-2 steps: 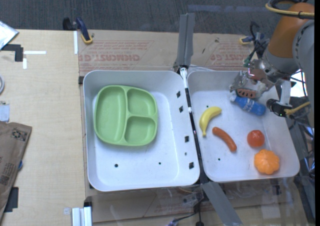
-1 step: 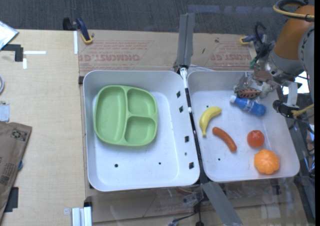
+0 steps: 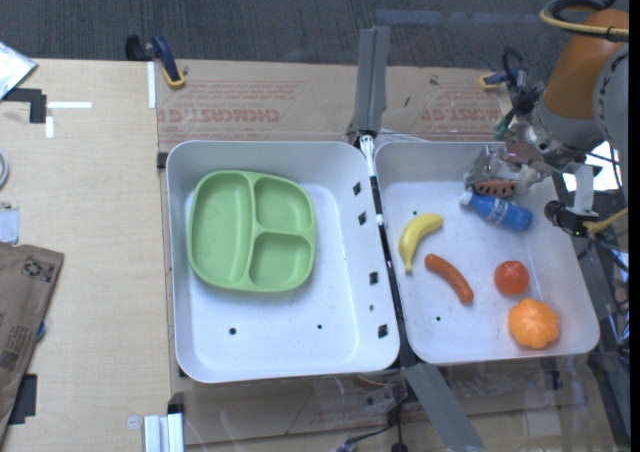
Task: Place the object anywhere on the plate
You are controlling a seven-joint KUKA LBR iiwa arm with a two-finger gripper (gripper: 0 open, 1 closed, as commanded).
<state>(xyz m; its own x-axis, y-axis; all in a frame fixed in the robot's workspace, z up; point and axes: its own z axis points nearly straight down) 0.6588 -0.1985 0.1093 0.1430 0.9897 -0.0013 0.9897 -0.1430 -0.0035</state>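
2 white bins sit side by side. The gripper [image 3: 497, 180] hovers at the upper right of the frame, just above the blue bottle [image 3: 497, 210] lying in the right bin [image 3: 570, 270]; whether its grip is wide or narrow, I cannot tell. A green divided plate [image 3: 252, 231] rests in the left bin [image 3: 340, 330]. A banana [image 3: 418, 236], sausage [image 3: 449, 277], tomato [image 3: 511, 277] and orange [image 3: 533, 324] lie lower right.

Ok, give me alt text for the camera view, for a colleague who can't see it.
The gripper hangs over the right bin beside a blue bottle, with a banana, sausage, tomato and orange nearby. A green divided plate sits in the left bin.
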